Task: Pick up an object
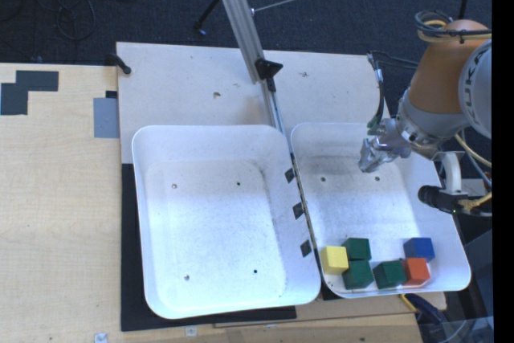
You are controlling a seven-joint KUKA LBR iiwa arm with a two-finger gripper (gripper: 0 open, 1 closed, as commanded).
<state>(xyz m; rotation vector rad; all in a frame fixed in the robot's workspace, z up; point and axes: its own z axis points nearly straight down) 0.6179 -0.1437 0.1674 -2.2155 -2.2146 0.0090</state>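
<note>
gripper [371, 157] hanging over upper part of right bin [353, 197], finger state can't tell, nothing seen in it | blocks huddled at near edge: yellow block [335, 258], green blocks [358, 263], blue block [419, 247], orange block [416, 269] | well apart from gripper | left bin [209, 213] likely the drop side

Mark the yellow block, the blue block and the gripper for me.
yellow block [334, 258]: camera view, middle of its top face.
blue block [419, 247]: camera view, middle of its top face.
gripper [369, 162]: camera view, at its tip over the right bin.
</note>
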